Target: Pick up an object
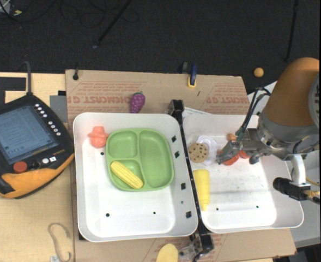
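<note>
A: How are the two bins arranged?

B: The left bin [95,212] is set touching the right bin [258,214]. A divided plate [155,162] is placed in the left bin, with a toy corn cob [126,174] lying in the plate's near-left compartment. A toy strawberry [97,137] is found left of the plate, at the bin's far-left corner.

A: And in the right bin?

B: A cookie [198,152] is seen near the far-left corner, with a second corn cob [202,188] just nearer along the left wall. The gripper [231,154] is positioned right of the cookie. A toy grape bunch [137,101] lies beyond the left bin, and a pendant [24,141] to its left.
</note>
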You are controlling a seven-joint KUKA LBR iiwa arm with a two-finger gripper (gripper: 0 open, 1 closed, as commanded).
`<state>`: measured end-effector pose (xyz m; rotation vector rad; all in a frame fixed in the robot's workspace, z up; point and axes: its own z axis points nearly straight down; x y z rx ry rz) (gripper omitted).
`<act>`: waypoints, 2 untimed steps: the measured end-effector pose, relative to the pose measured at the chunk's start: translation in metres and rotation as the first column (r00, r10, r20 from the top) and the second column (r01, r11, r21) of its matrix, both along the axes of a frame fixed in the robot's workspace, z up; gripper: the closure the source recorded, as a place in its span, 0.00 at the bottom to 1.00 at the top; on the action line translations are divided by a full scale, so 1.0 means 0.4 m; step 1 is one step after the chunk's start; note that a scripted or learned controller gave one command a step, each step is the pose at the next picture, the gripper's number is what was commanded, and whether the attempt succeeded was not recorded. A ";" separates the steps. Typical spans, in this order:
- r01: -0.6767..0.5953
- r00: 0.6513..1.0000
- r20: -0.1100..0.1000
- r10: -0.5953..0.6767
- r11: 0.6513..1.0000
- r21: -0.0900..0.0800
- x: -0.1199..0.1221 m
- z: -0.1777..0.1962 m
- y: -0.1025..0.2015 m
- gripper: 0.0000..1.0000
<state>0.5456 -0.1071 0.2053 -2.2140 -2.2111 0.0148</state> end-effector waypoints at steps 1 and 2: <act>-0.002 1.000 0.012 0.002 1.000 -0.001 0.007 0.018 -0.001 0.00; -0.002 1.000 0.008 0.002 1.000 0.000 -0.009 -0.094 0.001 0.00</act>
